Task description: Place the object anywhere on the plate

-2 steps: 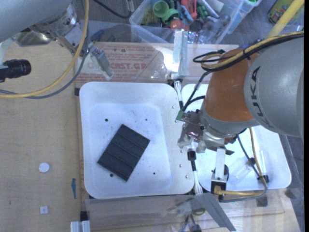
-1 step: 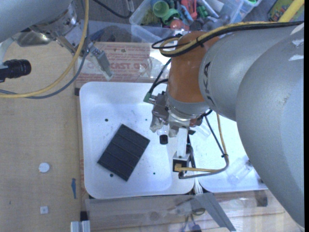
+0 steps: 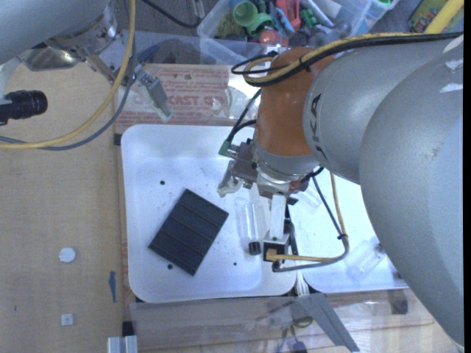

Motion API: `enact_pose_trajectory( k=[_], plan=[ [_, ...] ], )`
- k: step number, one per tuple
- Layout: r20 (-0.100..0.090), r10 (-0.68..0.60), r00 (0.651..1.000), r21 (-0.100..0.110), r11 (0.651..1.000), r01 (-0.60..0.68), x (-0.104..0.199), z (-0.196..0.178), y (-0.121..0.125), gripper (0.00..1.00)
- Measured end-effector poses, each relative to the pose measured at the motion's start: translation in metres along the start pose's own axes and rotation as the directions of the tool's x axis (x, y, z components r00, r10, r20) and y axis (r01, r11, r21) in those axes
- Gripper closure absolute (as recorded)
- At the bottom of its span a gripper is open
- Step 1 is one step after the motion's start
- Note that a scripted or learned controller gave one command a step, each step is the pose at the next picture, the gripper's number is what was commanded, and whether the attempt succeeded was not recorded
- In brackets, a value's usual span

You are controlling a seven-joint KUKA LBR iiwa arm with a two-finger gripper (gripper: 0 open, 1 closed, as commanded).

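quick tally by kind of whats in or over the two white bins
white bins: 2
dark ridged plate: 1
claw: 1
total: 4
The plate lies flat in the left bin; the claw hangs to its right, near the seam between the bins.

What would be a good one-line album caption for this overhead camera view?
Grey robot arm's hand hovers low over the left white bin, beside a dark ribbed plate.

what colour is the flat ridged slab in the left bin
Black, or a very dark grey, with parallel ridges; the slab shows in the camera view.
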State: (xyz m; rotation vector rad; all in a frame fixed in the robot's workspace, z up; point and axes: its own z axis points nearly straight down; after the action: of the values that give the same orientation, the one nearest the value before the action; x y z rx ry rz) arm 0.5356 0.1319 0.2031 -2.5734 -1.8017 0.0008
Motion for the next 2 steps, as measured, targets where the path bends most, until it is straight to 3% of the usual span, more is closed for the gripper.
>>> enact_pose_trajectory(
  k=[1, 2],
  plan=[
    [-0.001, 0.000, 1.000, -0.001, 1.000, 0.000, 0.000, -0.009, 0.000, 1.00],
    [0.000, -0.093, 0.996, -0.001, 0.996, 0.093, 0.065, 0.008, 0.031, 1.00]
  ],
)
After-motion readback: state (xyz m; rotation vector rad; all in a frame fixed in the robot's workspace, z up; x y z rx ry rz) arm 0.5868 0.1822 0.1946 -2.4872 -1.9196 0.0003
